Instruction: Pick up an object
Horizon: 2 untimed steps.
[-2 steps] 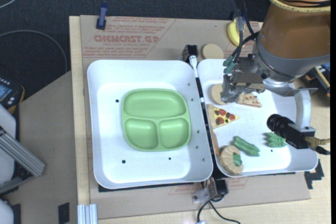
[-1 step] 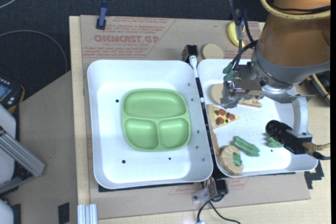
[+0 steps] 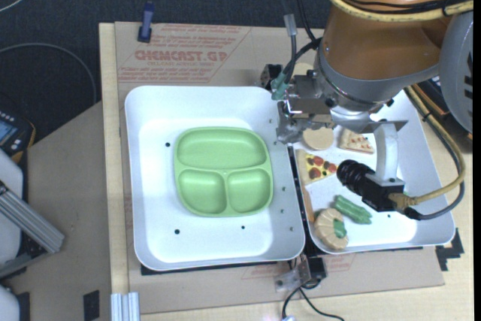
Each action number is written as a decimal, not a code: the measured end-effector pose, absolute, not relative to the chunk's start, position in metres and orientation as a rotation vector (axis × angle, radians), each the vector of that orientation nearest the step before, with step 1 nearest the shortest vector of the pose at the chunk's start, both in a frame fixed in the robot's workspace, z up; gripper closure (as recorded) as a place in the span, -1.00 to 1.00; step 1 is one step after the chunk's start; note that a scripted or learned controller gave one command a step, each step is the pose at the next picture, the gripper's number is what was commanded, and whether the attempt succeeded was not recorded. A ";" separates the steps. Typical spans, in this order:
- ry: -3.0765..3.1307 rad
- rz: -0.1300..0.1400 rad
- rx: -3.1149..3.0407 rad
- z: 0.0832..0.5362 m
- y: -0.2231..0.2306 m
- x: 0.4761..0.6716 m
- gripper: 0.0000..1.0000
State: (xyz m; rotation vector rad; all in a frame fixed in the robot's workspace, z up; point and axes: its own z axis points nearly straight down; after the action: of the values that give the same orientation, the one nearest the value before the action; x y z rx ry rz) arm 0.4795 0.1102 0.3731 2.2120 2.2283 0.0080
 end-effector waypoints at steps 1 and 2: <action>2.222 0.005 2.218 0.382 0.107 0.480 1.00; 2.221 0.006 2.217 0.392 0.107 0.480 1.00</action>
State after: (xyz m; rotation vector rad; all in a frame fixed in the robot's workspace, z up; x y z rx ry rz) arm 0.4803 0.1070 0.3916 2.2171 2.2213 0.0061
